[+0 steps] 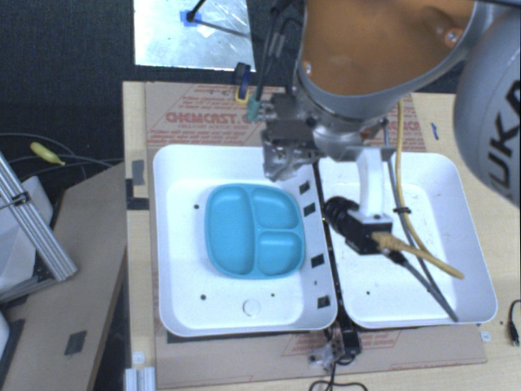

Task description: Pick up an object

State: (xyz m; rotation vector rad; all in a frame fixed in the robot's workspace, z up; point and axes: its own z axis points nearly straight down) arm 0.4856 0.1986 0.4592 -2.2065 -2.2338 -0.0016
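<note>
Blue plate (252, 230): a divided plate with three compartments, lying flat. It sits just below the tool in the view and a little to that view's left. Its upper right rim is the part nearest the tool.
Tool (279, 168): grey metal, hanging over the far part of the left bin, close to the seam between the two bins. From this angle I cannot tell whether it stands wide or narrow, nor whether it touches the plate.
Arm (383, 31): the orange band and grey body loom above and to the right of the tool, covering the far edge of the right bin.
Left bin (175, 218): white and shallow. It holds the plate and lies under and to the left of the tool.
Right bin (460, 243): white, just beside the tool on its right.
Black tabs (308, 210): a row along the seam, running from beneath the tool toward the near edge.
Cardboard (195, 112): tan with red lettering, spread on the tabletop under both bins, beyond and left of the tool.
</note>
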